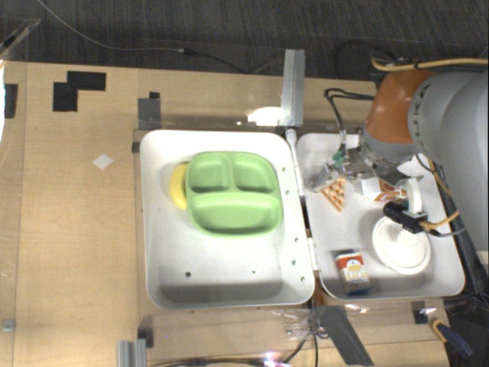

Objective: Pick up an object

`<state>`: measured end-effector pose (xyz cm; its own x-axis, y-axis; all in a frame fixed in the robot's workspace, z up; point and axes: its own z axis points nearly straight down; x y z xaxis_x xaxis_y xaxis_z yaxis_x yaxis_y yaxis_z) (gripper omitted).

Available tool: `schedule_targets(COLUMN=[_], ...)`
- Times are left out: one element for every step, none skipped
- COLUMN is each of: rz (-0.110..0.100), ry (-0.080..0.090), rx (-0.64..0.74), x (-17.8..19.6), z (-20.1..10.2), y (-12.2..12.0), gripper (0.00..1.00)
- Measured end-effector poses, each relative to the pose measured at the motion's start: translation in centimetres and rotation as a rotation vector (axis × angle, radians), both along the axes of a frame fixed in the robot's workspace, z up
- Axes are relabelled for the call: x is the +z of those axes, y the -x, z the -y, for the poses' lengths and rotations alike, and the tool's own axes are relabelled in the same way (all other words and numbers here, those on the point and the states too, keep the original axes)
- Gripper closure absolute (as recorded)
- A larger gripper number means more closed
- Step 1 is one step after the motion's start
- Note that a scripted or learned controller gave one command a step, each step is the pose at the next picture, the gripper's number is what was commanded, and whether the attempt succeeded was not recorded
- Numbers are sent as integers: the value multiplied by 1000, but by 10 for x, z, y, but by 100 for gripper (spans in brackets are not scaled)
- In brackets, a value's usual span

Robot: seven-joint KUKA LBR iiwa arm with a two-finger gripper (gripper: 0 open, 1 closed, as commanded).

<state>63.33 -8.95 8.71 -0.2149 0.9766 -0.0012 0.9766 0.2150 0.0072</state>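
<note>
My gripper (341, 166) hangs low over the back of the right bin (382, 285), under the grey arm with its orange band. Just below it lies a small orange striped object (333, 195). A white round lid or dish (399, 246) rests toward the right of that bin. A small box with a red and white face (352, 271) lies near the bin's front edge. In the left bin (221, 281) a green divided tray (232, 192) sits on top of a yellow object (177, 186), which shows at the tray's left edge.
A metal post (293, 82) stands behind the divide between the two bins. Black cables run along the arm above the right bin. Wooden bench surface extends to the left of the bins.
</note>
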Motion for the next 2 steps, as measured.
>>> schedule_targets(rz=[7, 0], ry=[1, 2], rx=[3, 213], x=[13, 99], z=[0, -25], y=[-2, 23], gripper=[100, 100])
